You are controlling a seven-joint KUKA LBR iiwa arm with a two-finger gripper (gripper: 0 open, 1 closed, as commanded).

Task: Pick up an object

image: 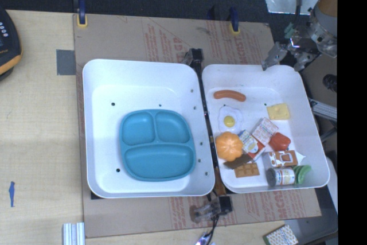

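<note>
**Arm at the far right corner, all objects lying in the right bin**

The tool [285, 57] is seen at the upper right, just above the far rim of the right bin [298, 80]. Its two fingers stand apart, and nothing is between them. The arm behind it is cut off by the picture's right edge, so only the wrist and some cables are visible.

On the counter [40, 123] there are two white bins side by side. The left bin [100, 89] holds one blue divided plate [157, 144] with three compartments.

The right bin holds about ten small objects. Clear to see are one sausage [230, 96], one fried egg [229, 120], one yellow cheese slice [278, 111], one orange [229, 146] and one small can [281, 176] lying on its side. In the crowded middle, one white and red packet [264, 131] and one red piece [280, 141] touch each other; what they are is hard to tell. A brown waffle-like piece [246, 170] lies below the orange. A green object [303, 172] is partly hidden behind the can.

At the left edge, a dark device [7, 43] is cut off.
</note>
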